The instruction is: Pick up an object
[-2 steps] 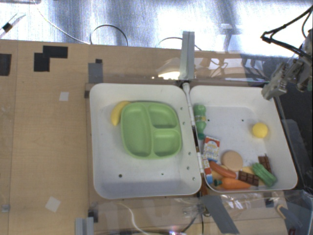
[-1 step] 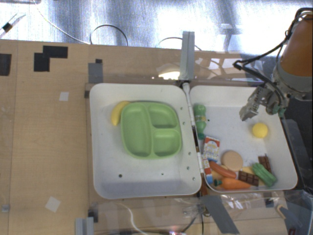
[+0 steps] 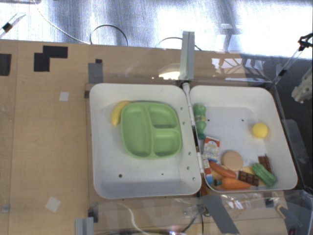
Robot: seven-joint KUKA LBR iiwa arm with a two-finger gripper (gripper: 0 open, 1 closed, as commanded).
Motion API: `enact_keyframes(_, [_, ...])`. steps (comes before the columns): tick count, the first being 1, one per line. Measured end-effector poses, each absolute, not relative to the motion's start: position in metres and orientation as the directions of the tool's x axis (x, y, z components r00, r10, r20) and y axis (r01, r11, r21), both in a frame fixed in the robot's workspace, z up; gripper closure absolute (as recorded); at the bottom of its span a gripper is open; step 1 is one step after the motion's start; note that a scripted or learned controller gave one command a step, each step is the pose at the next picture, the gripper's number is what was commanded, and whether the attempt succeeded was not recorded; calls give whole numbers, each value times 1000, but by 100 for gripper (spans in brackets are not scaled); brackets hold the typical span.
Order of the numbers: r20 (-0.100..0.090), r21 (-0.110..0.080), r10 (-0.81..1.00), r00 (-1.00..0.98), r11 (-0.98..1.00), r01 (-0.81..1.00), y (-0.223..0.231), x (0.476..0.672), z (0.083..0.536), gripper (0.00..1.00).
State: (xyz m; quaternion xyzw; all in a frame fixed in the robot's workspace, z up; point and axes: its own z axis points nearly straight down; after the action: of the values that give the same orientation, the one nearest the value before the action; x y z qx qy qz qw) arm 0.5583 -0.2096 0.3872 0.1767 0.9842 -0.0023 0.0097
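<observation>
Hanging at the right edge, the gripper (image 3: 303, 88) has the ball (image 3: 260, 130) nearest, down-left inside the right bin (image 3: 230, 99); spread or pressed together, I cannot tell.

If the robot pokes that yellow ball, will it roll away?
Probably. The yellow ball looks round and smooth, so a nudge should send it rolling. It sits alone on bare floor of the right bin, so little would stop it before the wall. It may also slip from a pinch.

right bin (image 3: 274, 106) rear open | toys (image 3: 234, 168) crowd front-left corner | lemon (image 3: 260, 130) apart
</observation>
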Motion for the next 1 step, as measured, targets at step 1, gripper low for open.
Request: enact_keyframes(1, [-1, 3, 453, -892, 892, 453, -138, 556, 282, 100])
